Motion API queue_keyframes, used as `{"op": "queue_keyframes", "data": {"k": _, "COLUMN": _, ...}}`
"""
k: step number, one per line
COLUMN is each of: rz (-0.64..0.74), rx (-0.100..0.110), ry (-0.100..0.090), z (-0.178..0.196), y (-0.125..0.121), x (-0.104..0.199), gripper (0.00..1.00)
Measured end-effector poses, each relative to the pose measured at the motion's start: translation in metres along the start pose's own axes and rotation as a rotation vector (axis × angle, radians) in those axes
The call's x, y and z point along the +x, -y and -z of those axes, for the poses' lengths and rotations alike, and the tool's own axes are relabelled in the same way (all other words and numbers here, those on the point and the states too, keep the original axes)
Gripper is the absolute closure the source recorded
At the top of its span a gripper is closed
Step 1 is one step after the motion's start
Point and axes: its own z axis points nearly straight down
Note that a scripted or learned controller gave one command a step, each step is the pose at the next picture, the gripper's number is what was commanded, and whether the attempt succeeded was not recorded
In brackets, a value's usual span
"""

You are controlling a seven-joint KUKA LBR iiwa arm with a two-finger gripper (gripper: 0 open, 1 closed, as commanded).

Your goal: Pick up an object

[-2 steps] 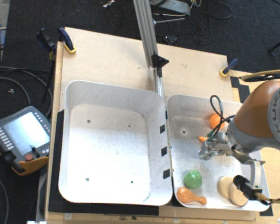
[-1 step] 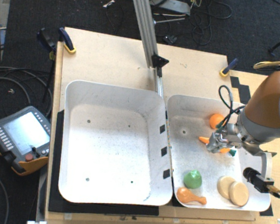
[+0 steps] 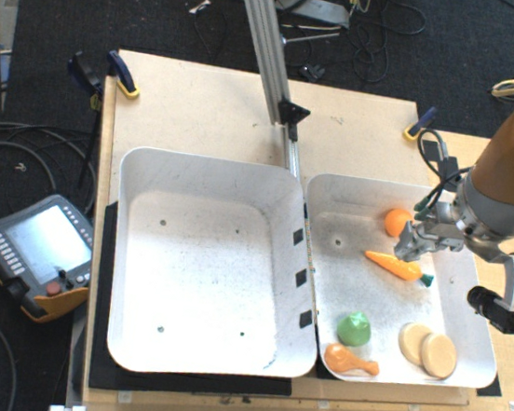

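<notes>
In the right bin lie an orange ball, an orange carrot with a green tip, a green ball, an orange chicken-leg toy and two tan round cookies. My gripper hangs low over the bin's upper middle, just above the carrot's thick end and beside the orange ball. The wrist blocks the fingertips, and no object shows between them.
The left bin stands beside the right one, split by a shared rim. A slanted metal pole rises from behind the bins. A teach pendant lies on the floor at left. Clamps sit at the bench's back corners.
</notes>
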Motion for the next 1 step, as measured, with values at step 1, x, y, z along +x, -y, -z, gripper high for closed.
{"op": "queue_keyframes", "data": {"k": 1, "rz": -0.001, "rx": 0.006, "ry": -0.001, "z": 0.0015, "y": -0.0006, "x": 0.0002, "gripper": 1.0}}
